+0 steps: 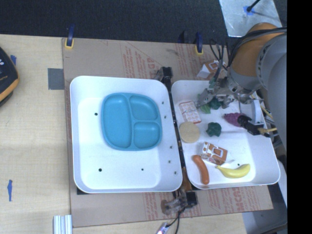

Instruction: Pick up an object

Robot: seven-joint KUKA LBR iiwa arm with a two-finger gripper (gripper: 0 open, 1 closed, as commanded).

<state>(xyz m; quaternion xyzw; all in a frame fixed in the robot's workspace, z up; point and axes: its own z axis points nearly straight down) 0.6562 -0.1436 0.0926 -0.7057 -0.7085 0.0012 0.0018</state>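
The grey arm with its orange band is reaching in from the upper right of the frame, and its gripper (213, 97) is sitting low over the upper part of the right bin (265, 152). Whether the gripper is apart or together cannot be told from this angle, since cables and wrist hardware are crowding it.

Several objects are lying in the right bin: a small red-and-white packet (189, 111) near the upper left, a tan round disc (189, 132) just below it, a dark green piece (213, 128) in the middle, a purple piece (234, 118) toward the right, an orange-and-white carton (214, 153), a sausage (201, 169) and a banana (235, 170) along the lower edge.

The left bin (85, 145) is holding a blue divided plate (130, 121). Both bins are resting on the surface (29, 145).
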